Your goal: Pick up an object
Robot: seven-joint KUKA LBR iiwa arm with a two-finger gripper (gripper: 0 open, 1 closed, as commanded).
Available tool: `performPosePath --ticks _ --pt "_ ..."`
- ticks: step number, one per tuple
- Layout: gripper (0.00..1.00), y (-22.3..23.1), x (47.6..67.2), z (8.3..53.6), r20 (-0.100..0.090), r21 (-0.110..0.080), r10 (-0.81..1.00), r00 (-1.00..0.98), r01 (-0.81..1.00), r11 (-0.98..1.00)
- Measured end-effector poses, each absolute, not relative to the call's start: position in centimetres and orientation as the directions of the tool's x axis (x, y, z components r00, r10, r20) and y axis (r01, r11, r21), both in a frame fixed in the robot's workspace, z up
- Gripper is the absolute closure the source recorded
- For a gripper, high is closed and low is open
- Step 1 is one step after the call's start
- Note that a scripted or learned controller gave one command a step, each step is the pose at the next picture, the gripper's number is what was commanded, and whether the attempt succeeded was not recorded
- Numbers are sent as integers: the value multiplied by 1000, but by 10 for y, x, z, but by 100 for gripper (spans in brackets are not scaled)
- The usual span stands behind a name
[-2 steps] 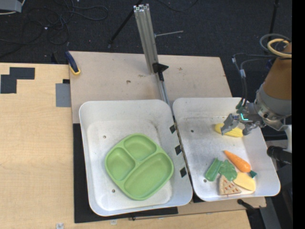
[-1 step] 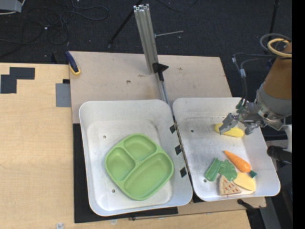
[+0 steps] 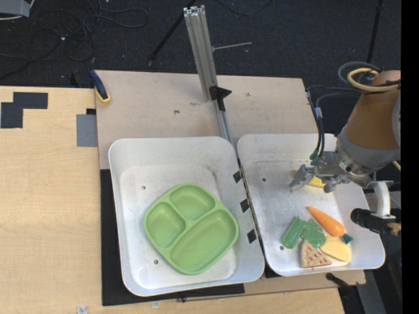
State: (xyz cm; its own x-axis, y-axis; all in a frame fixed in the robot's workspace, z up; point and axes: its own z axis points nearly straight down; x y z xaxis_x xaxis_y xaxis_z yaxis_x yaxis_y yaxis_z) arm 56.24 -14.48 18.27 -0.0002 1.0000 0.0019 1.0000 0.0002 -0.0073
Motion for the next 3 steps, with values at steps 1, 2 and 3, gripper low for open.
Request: performPosePath --ticks 1,2,3 --pt "0 -142 562 139 2 -8 1000 1 1000 -1" --pt "0 -142 564 90 2 0 1000 1 1000 -1" --pt "100 -142 565 104 3 6 1000 4 1000 -4"
